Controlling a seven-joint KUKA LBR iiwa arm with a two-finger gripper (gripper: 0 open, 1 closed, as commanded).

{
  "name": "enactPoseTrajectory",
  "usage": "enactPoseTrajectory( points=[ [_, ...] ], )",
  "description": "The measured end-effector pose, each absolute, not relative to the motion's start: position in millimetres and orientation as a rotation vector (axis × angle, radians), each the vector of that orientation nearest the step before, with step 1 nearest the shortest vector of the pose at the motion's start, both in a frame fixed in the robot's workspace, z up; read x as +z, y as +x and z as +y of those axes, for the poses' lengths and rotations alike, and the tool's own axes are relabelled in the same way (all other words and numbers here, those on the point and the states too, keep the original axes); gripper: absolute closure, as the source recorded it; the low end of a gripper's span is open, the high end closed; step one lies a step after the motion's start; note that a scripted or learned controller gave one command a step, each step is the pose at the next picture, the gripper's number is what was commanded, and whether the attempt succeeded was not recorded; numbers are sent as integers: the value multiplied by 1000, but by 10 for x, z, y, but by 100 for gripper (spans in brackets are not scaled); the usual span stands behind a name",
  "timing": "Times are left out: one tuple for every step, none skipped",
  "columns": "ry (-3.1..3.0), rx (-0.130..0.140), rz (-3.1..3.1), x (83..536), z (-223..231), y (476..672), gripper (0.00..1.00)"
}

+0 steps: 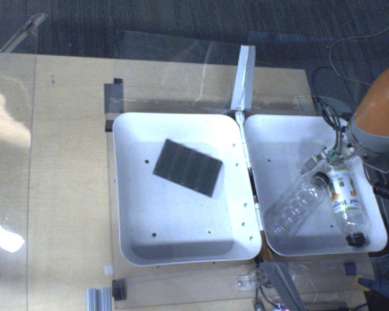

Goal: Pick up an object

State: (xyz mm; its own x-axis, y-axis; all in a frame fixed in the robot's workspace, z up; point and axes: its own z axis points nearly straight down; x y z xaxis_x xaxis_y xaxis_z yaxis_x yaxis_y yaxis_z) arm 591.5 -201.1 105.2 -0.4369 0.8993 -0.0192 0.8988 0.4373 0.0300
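Observation:
A dark grey flat rectangular pad [188, 167] lies tilted in the left bin [126, 193]. In the right bin [272, 141] a clear plastic bottle [292, 207] lies on its side, pointing up and to the right. Beside it lies a second bottle with a white label [345, 199], its black cap [356, 240] toward the front. My gripper [327, 161] is low in the right bin, at the upper ends of the two bottles and close to the clear bottle's neck. Whether it touches either bottle is unclear.
The arm's orange band [382, 102] hangs over the right bin's far right corner. A metal divider bar [244, 76] runs back from between the bins. Cables [330, 112] trail behind the right bin. Wooden bench surface [52, 173] spreads to the left.

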Motion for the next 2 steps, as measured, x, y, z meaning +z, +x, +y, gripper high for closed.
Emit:
enactPoseTrajectory(
  points=[
    [1523,12,2727,906,-2021,5552,0],
    [1589,5,2696,1513,-2048,5914,0]
  ],
)
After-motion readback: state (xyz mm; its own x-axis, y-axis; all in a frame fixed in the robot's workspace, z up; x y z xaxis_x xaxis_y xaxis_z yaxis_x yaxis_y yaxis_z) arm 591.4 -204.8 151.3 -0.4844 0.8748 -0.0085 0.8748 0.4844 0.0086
